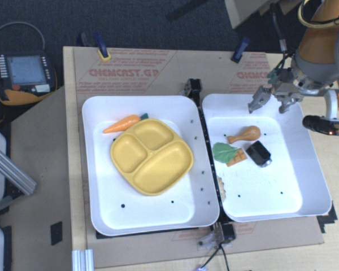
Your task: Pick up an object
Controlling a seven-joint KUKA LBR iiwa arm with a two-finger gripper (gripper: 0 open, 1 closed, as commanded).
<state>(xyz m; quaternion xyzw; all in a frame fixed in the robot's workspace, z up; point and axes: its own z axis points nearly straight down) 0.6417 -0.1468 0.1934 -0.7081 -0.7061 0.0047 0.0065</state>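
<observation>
My gripper [270,101] hangs over the far edge of the right bin [282,199], fingers spread apart with nothing between them. Below it in that bin lie a brown toy drumstick [246,134], a black block [259,153] and a green leafy toy with an orange base [228,153]. The drumstick is a short way in front of the fingertips, apart from them. In the left bin [101,208] a yellow divided plate [151,156] rests, with an orange toy carrot [121,123] beside its far left rim.
The grey arm with its orange band [323,35] reaches in from the upper right. A black clamp [193,87] sits at the far end of the ridge between the bins. A handheld controller [24,72] lies off the bench at left.
</observation>
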